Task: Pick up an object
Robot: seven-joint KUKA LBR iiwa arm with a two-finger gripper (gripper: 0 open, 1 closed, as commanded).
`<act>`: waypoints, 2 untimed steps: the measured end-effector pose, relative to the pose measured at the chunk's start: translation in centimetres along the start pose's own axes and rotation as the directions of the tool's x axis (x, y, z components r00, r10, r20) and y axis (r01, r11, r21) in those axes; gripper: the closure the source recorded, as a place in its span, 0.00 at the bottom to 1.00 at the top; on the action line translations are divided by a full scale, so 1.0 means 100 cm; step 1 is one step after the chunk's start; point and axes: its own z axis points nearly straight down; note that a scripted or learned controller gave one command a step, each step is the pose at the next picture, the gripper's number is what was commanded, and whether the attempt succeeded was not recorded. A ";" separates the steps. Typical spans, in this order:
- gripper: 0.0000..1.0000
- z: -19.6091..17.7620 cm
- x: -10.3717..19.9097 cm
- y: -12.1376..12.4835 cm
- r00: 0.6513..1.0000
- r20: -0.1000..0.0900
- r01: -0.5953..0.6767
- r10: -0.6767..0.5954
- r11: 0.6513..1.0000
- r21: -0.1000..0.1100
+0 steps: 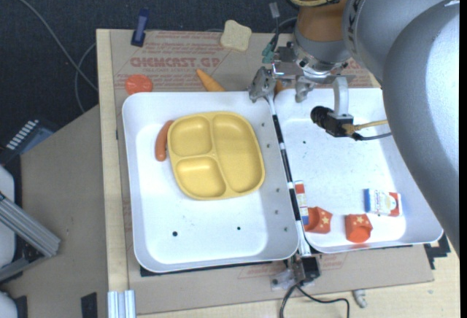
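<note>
My gripper [279, 90] hangs over the far end of the rim between the two bins, fingers spread and nothing between them. In the left bin [146, 229] lies a yellow divided plate [216, 154], with a red-orange sausage [160, 141] against its left side. Near the front of the right bin [343, 163] sit two small red pieces [318, 219] [357, 227] and a little white carton [381, 202]. All of these lie well toward the front of the gripper.
Behind the bins on the bench lie an orange carrot [209, 81], a bread slice [236, 35], a red disc [139, 83] and a blue item [139, 27]. A black part with a cable [332, 121] hangs over the right bin's far end. The grey arm covers the upper right.
</note>
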 end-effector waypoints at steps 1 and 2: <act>0.00 0.001 0.011 0.000 1.000 0.000 0.000 0.000 1.000 0.001; 0.00 0.001 0.027 0.000 1.000 -0.001 0.000 0.000 1.000 0.000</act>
